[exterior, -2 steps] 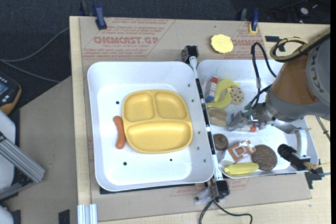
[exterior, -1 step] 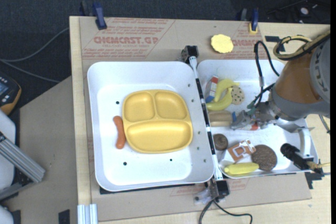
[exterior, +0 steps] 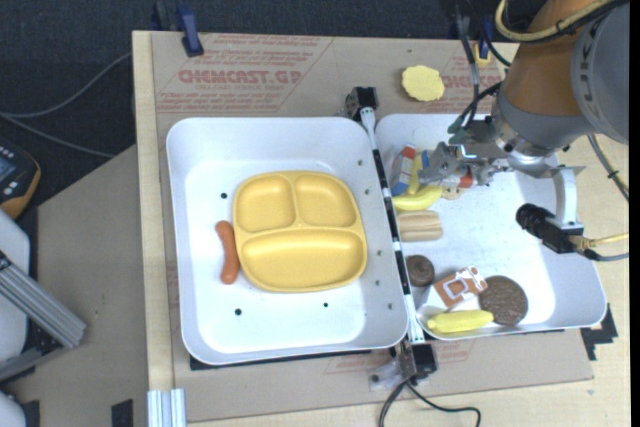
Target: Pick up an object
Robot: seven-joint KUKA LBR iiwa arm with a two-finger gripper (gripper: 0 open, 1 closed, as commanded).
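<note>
Nearest us in the right bin point(exterior: 590, 300), a yellow banana point(exterior: 460, 321) lies beside a brown cookie point(exterior: 503, 299); it looks light, smooth, best pinched across its middle. Farther back the gripper point(exterior: 452, 165) hovers over small toys; whether it is parted, we cannot tell

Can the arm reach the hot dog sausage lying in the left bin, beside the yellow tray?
Probably yes. The sausage lies bare on the left bin's floor, left of the yellow divided tray, with nothing over it. The arm must cross from the right bin.
</note>
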